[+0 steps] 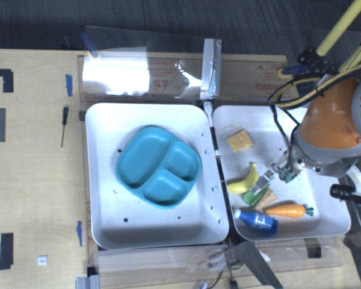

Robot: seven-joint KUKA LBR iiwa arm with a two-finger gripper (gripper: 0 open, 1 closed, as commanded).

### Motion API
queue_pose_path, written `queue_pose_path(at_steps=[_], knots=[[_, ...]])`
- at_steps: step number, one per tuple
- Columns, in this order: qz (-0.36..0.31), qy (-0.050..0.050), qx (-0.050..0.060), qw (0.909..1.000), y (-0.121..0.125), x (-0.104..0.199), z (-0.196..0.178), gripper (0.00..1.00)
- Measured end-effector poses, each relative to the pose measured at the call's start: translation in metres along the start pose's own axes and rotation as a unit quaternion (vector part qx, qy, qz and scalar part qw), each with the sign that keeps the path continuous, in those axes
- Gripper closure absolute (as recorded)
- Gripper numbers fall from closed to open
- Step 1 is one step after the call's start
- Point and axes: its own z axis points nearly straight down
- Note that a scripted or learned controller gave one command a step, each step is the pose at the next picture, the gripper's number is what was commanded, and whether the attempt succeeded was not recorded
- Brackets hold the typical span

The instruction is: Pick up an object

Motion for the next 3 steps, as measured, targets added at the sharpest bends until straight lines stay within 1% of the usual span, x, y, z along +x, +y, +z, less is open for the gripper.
queue_pose_path(at_steps=[1, 2, 3], knots=[[0.16, -0.003, -0.005, 0.9872, -0.031, 0.043, 0.025, 0.0], [0.225, -0.003, -0.006, 0.9744, -0.006, 0.058, -0.075, 0.0], [0.196, 0.001, 0.002, 0.9806, -0.032, 0.05, 0.012, 0.0]])
